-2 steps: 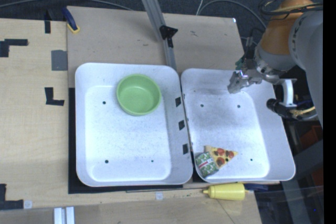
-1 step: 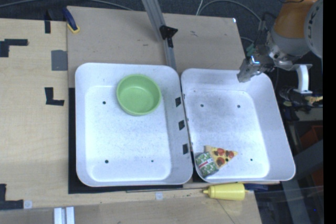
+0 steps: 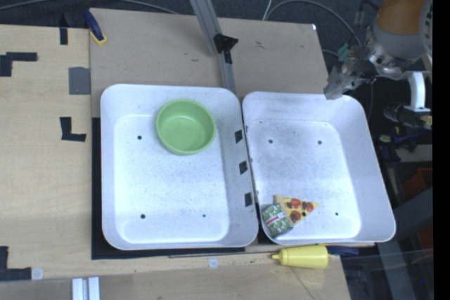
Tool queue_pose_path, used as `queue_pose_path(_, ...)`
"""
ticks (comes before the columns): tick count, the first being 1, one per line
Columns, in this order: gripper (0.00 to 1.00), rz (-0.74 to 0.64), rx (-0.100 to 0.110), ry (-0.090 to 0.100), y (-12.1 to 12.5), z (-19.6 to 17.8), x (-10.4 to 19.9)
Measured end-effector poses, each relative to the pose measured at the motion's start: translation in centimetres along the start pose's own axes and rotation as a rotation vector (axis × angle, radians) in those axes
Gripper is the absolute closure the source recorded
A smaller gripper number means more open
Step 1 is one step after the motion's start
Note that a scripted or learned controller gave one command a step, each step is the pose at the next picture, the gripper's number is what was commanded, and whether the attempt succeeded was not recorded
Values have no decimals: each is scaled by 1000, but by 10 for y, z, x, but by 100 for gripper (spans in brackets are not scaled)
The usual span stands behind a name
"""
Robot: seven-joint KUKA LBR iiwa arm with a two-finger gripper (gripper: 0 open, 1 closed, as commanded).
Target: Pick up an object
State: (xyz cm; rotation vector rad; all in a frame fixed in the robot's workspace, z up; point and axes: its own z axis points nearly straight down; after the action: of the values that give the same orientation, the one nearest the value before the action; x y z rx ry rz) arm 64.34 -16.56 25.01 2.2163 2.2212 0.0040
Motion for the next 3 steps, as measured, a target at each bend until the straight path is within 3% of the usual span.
queue_pose_path(3, 100, -5, 7, 3, -58, -11, 163)
